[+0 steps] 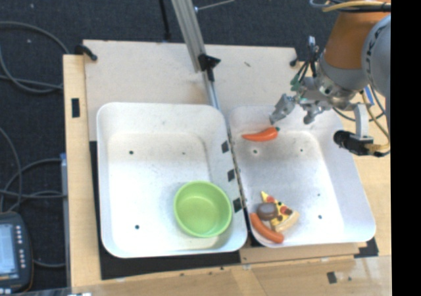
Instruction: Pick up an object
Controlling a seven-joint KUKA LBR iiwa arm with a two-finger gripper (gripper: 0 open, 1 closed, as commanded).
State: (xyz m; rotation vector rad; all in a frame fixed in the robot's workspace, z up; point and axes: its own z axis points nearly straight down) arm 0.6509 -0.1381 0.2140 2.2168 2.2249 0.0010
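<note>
A smooth, glossy orange pepper (260, 134), long and tapered with a green stem end, lies at about 11 o'clock in the right bin (342, 186), close to its far rim. Both bins are shallow white moulded trays with rounded corners and speckled floors; the left bin (131, 156) holds a round lime-green plastic bowl (202, 208) at its 5 o'clock corner. At 7 o'clock in the right bin sits a small heap of toy food: a yellow pizza slice (285, 217), a dark brown lump (266, 210) and an orange sausage shape (266, 229), all touching. A ribbed aluminium post (187, 18) slants down to the seam between the bins, at 12 o'clock from the bowl. The table (151, 71) is pale wood.

The hand (297, 109) hangs at 1 o'clock from the pepper, fingers spread apart, one tip (279, 114) just beside the pepper's stem end; nothing sits between them.
</note>
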